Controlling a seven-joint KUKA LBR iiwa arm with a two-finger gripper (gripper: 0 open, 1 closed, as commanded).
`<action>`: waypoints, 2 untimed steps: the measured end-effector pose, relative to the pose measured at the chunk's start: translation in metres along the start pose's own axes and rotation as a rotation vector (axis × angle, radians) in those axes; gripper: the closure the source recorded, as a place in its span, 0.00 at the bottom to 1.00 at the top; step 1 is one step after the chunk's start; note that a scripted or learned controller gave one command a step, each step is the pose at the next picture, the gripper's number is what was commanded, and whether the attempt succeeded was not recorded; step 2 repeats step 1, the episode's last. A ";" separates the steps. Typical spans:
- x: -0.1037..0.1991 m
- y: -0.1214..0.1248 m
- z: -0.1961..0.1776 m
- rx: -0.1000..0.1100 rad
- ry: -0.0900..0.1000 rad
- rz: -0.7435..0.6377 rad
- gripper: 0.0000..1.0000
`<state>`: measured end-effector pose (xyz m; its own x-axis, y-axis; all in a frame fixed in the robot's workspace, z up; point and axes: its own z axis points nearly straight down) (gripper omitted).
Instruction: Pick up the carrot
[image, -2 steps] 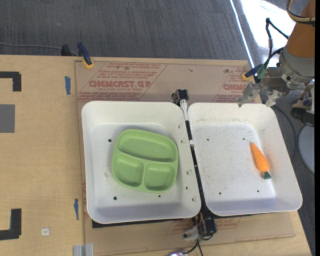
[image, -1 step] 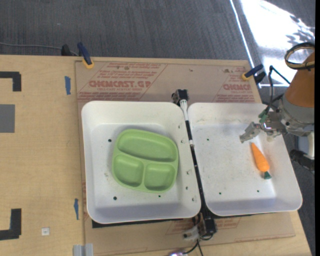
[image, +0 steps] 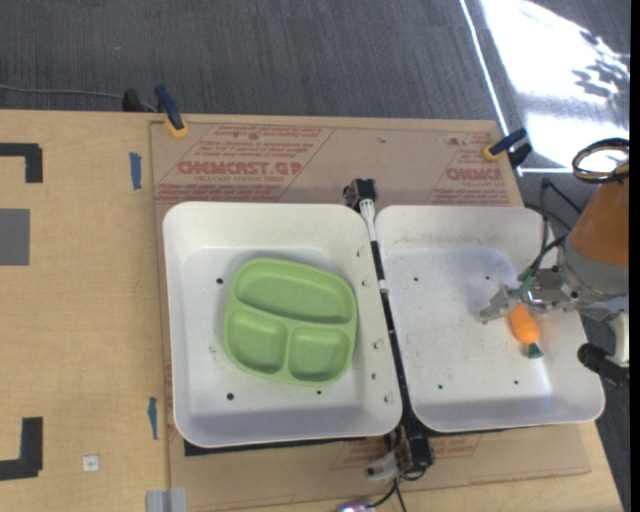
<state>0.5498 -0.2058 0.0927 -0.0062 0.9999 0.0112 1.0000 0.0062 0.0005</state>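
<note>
- The carrot (image: 523, 326) is orange with a small green tip. It lies in the right white bin (image: 450, 400), near the right side of the frame.
- The carrot's green tip points toward the lower right.
- The tool (image: 508, 300) is low in the right bin, just above and to the left of the carrot. It is very close to the carrot's top end.
- I cannot tell if the tool is open or closed. The carrot lies beside it, not between its parts.
- The arm (image: 600, 240) comes in from the right edge, with an orange band on it.
- The left white bin (image: 190, 300) holds a green plate (image: 290, 322) with three parts.
- Both bins sit side by side on a brown board (image: 300, 160) on the table (image: 70, 300).
- Yellow clips (image: 176, 125) hold the board at its top corners.
</note>
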 end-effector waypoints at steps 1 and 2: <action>-0.004 0.000 -0.010 -0.002 -0.009 0.002 1.00; -0.004 0.000 -0.010 -0.002 -0.009 0.002 1.00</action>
